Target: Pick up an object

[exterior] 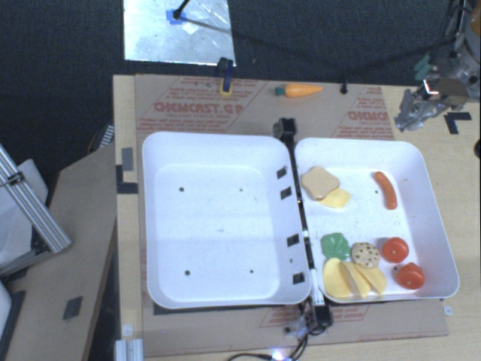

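White plastic makes up the two shallow bins that sit side by side on the counter (128,224). Left bin (218,220) has a bare floor with small dark dots on it. Right bin (428,194) holds every one of the toy foods.

Counted out in the right bin: one slice of bread (319,181) near the upper left corner, with one pale yellow cheese wedge (338,198) touching its lower right edge. One sausage (385,189) lies well apart from them, toward the upper right, on a slant. Lower down there is one green leafy piece (334,244), one speckled cookie (365,255) just beside it, and two red tomatoes (395,249), the second tomato (409,276) a little lower and nearer the bin's front corner. Yellow pieces (353,280) lie clustered below the cookie and the green piece; they look like three slices fanned together, though the exact count is hard to tell.

One carrot (297,91) lies outside both bins on the counter, beyond the back rim.

The hand (415,113) hangs above the counter beyond the right bin's back right corner, apart from all the food. It has nothing between its fingers, and how far apart they stand cannot be told from this angle.
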